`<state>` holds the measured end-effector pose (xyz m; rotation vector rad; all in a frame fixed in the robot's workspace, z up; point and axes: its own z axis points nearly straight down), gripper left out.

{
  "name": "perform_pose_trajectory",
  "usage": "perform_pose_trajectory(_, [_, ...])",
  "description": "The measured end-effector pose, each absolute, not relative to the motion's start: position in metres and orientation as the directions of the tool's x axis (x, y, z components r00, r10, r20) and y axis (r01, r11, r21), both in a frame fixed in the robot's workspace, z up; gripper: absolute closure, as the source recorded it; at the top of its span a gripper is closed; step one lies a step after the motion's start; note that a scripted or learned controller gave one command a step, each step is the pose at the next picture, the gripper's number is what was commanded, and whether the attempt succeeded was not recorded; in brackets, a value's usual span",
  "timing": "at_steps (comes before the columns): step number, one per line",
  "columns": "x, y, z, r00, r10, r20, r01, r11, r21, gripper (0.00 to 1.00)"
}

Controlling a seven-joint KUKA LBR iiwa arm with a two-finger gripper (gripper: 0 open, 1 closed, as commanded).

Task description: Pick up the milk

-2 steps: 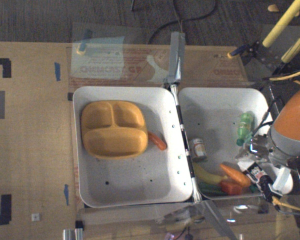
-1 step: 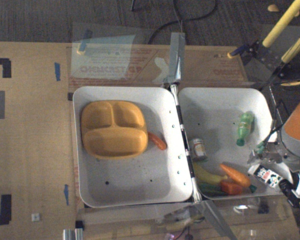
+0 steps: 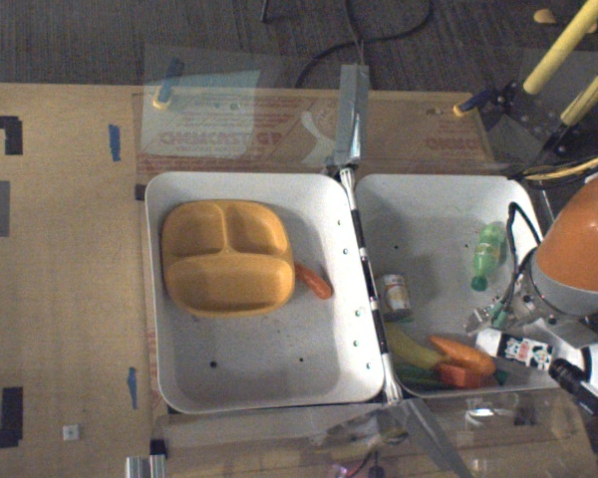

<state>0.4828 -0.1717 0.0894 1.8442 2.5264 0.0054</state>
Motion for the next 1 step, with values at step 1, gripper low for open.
perform_pose_trajectory(1, [0.5232,-0.2023,0.2869,0.205,0.979,-0.001,0.979,-0.205,0.001,1.0])
